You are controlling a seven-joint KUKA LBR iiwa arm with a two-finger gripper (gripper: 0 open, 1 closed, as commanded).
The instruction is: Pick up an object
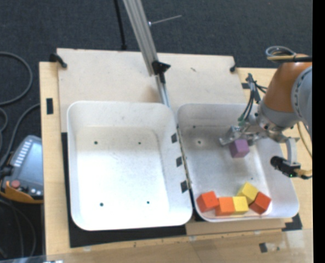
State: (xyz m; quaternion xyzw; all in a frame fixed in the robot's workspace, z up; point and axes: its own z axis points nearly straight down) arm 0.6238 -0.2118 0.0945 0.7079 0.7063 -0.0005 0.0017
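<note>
Reaching in from the right, arm (283,95) is bent down over the right bin (206,116), orange band up top, grey wrist below it, angled toward the bin's middle. Gripper (240,138) sits low over the upper-middle of that bin.

Purple cube (239,147) is right at the gripper tip, looks pinched between the fingers, clamped on it. Can't tell if the cube is off the bin floor or touching it.

Rest of the blocks are bunched along the near edge of the right bin:
- orange-red block (207,200) at the left end
- orange block (226,205) touching it
- yellow block (240,204) next along
- second yellow block (249,191) just behind that, tilted
- red block (261,202) at the right end, tilted

All well apart from the purple cube.

Left bin (124,163) sits beside the right one, rims touching or nearly so. Both bins rest on the wooden worktop (107,75). Slanted metal pole (143,32) comes down to the back of the worktop between the bins. Cables (6,92) and a handheld controller (25,169) are on the floor off the left side.
</note>
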